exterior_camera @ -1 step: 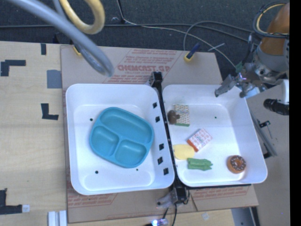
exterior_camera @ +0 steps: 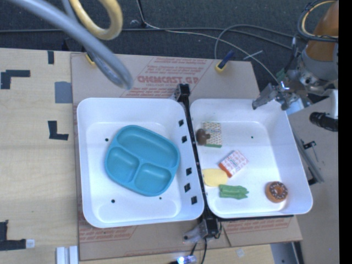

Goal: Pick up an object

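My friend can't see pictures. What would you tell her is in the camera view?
Two white bins sit side by side on a bench: the left bin holds a blue divided plate, and the right bin holds small toy foods, including a donut, a green pea pod and a red-and-white packet. A robot arm's end effector hovers over the right bin's upper right corner.

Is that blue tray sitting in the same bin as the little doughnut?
No, the blue tray lies in the left bin, the doughnut in the right bin.

We see open floor across the right bin's (exterior_camera: 286, 126) far half; near us, the carton (exterior_camera: 234, 162), yellow piece (exterior_camera: 214, 176), green pod (exterior_camera: 233, 191) and doughnut (exterior_camera: 276, 191) crowd it.
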Robot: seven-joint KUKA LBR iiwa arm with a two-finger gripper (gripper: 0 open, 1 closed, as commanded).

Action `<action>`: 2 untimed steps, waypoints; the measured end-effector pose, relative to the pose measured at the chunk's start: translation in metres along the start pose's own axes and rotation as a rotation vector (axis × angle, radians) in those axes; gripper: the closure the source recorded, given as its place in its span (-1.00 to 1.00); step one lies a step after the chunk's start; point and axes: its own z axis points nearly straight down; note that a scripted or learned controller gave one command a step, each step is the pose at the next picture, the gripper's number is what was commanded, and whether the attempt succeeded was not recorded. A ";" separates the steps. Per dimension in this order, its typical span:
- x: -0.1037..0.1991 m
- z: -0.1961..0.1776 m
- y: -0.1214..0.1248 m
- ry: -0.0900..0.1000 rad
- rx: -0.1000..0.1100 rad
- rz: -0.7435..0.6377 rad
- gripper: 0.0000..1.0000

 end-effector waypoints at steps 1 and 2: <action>0.006 0.047 -0.007 0.000 0.004 0.000 -1.00; 0.006 0.092 -0.011 -0.001 0.005 0.000 -1.00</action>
